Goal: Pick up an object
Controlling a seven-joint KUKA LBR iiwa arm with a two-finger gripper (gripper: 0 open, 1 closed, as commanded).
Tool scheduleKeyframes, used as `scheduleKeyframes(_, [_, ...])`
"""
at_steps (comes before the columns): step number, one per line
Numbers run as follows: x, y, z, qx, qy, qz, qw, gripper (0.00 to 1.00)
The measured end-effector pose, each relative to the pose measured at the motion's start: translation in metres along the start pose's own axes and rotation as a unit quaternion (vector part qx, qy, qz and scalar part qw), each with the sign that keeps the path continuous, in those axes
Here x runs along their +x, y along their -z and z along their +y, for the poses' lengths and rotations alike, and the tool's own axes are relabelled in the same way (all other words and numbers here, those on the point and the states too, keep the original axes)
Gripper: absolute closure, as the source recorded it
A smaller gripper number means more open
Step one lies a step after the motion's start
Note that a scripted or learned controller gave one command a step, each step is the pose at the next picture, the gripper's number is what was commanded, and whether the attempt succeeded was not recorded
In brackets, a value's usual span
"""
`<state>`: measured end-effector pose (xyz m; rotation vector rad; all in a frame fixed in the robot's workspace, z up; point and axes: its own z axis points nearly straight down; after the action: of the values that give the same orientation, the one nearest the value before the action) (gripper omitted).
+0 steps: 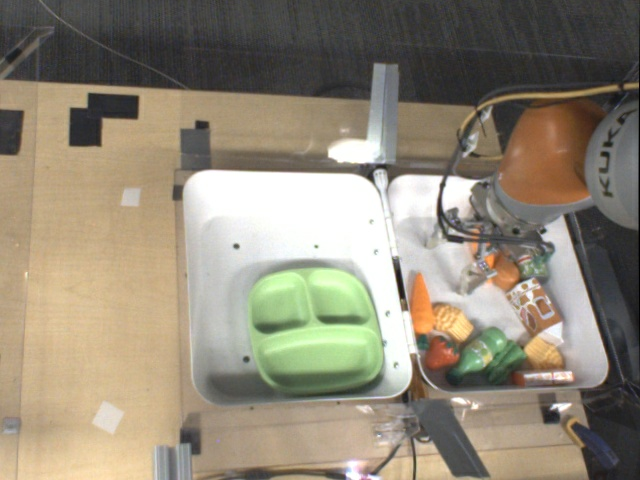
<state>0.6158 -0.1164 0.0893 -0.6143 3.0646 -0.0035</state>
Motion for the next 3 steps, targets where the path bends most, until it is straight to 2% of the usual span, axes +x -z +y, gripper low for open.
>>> scheduleKeyframes(1, [0.037,0.002,0.018,0.0,-0.008,0.0,1.0,0.0])
scheduleKeyframes(2, [0.084,0.003,0.016,0.001,-0.003,0.0,1.0,0.0])
scheduleKeyframes(3, [0.021,-0.001,-0.059,0.0,-0.011,0.002,0.9999,0.0])
